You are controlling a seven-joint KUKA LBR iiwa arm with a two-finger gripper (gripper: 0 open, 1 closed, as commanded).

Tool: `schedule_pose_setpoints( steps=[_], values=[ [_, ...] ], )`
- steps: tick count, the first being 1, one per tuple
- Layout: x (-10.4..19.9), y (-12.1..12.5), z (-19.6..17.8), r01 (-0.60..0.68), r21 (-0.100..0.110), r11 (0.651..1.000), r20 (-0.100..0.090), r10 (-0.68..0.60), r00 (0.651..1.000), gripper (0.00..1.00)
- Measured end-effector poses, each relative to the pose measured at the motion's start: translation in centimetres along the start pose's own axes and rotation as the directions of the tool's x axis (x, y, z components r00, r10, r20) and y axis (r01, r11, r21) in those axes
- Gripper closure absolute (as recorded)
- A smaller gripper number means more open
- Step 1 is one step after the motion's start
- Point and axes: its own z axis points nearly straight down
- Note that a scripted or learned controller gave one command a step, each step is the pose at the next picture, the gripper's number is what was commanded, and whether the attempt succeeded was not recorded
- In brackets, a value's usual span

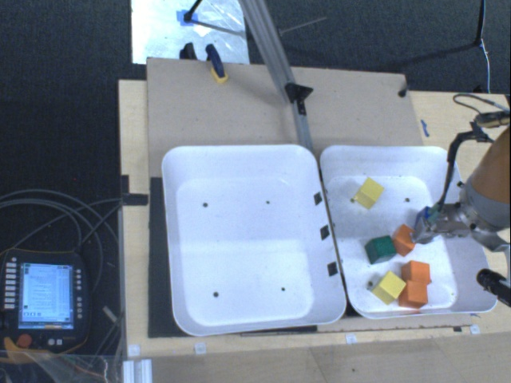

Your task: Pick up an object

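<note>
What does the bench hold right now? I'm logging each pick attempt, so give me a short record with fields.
left bin: white, shallow, small dark dots on its floor
right bin: white, holds all the blocks
yellow blocks: one near the back, one at the front
green block: mid bin
orange blocks: one beside the green block, two together at the front
gripper: low in the right bin, at the orange block beside the green one
grasp: cannot tell
</note>
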Motion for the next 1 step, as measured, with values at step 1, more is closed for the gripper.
schedule_pose_setpoints(
  steps=[1],
  values=[
    [-0.19, 0.79, -4.49, -0.002, 0.007, 1.0, 0.005, 0.002, 1.0, 1.0]
  ],
)
